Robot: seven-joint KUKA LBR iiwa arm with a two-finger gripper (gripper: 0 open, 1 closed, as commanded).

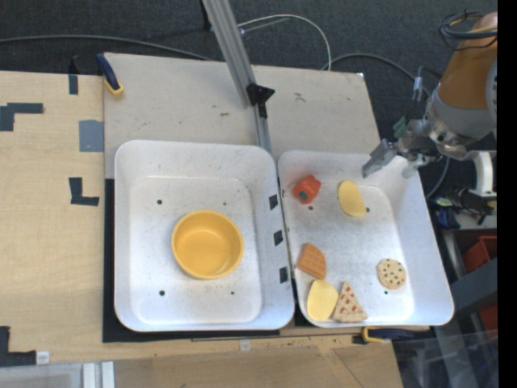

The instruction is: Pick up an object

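The arm is in the approach step: its fingers, holding nothing and how wide I cannot tell, hover just beside the yellow piece, so next comes lowering over it.

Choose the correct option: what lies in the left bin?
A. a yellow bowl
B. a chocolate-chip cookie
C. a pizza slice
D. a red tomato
A: the yellow bowl sits alone in the left bin, while the small food items lie in the right bin.
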